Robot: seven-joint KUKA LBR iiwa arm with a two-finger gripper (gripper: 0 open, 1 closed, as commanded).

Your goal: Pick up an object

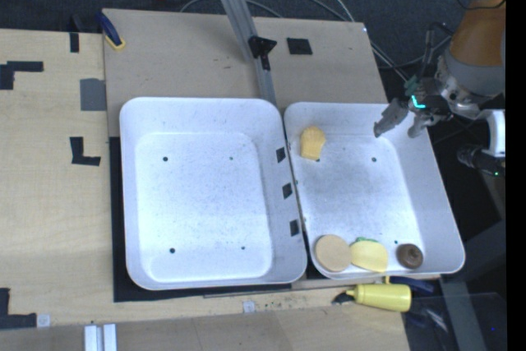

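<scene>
We are hovering our gripper (401,123) open, holding nothing | over right bin (427,177) edge | aiming for yellow block (311,143).

Block (311,143) far end right bin (427,177); three items near edge.

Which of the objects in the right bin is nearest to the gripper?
The yellow block, alone near the bin's far edge; the other three lie along the near edge, farther from the gripper.
</scene>
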